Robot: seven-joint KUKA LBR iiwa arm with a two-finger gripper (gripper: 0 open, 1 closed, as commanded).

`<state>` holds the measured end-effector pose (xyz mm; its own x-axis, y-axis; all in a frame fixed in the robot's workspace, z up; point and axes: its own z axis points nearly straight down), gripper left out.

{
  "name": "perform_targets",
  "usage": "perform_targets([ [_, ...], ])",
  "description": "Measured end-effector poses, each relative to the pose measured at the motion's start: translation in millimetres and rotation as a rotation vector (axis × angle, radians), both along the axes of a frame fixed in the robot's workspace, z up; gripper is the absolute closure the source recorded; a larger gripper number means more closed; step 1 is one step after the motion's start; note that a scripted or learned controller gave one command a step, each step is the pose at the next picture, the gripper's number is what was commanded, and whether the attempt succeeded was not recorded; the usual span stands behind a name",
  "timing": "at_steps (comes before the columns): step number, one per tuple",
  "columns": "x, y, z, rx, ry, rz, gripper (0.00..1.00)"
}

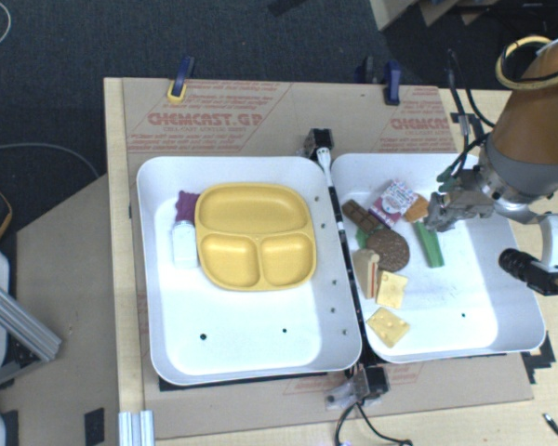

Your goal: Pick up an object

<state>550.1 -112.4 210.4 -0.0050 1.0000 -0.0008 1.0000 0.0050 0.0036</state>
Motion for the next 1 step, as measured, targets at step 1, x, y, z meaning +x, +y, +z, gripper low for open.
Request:
perform_targets([
  [1,30.2,36.1,9.9,0.001,-0.002,0.001,1.0],
])
